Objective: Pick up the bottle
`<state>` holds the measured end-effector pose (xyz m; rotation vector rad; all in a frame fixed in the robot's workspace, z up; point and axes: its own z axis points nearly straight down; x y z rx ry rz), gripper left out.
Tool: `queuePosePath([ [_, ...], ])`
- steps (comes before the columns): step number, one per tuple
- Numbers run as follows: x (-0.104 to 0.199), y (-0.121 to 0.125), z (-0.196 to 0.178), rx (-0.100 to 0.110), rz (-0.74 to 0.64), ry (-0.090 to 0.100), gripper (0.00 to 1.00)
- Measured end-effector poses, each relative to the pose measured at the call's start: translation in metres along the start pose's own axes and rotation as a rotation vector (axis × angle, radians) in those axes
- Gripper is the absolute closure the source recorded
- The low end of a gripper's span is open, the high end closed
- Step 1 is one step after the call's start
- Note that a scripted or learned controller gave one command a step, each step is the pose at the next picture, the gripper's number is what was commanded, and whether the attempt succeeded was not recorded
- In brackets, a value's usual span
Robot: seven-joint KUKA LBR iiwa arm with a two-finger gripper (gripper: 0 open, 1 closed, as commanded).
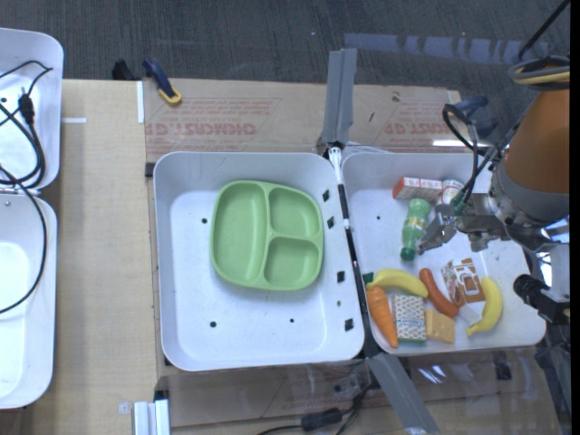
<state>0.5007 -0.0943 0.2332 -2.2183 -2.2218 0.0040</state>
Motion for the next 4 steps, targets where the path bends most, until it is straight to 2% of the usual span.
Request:
queuePosePath([
  [1, -0.019, 0.046, 0.117, 0.000, 0.135, 0.000, 0.00],
  [2, -0.015, 0.091, 0.142, -0.001, 0.163, 0.000, 0.00],
  [3, -0.016, 0.090, 0.134, 0.000, 0.167, -0.001, 1.00],
  [4, 0.027, 0.084, 0.042, -0.001, 0.072, -0.001, 1.00],
])
